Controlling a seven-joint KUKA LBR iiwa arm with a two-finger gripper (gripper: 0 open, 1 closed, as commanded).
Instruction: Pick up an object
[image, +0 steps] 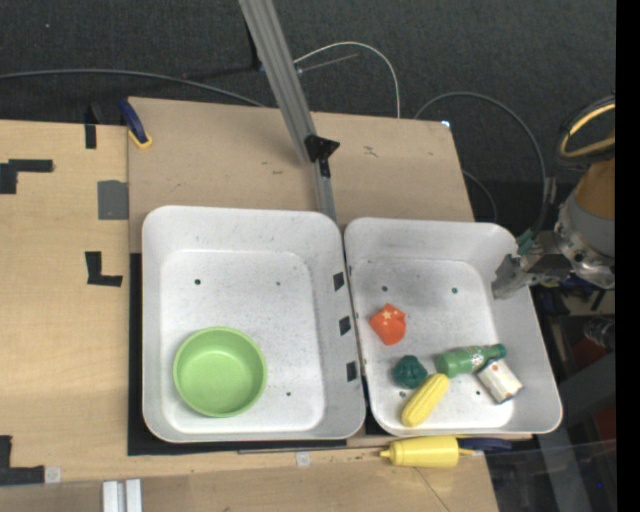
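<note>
Prob. robotics lab: bench (250, 150), bins (240, 225).

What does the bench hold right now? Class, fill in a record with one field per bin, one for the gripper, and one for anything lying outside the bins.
left bin: one green bowl, near the front left corner
right bin: orange toy, dark green toy, yellow corn, green bottle, small white can, all in the front half
gripper: at the right bin's right rim, holding nothing visible
outside the bins: yellow object on the bench by the right bin's front edge
</note>
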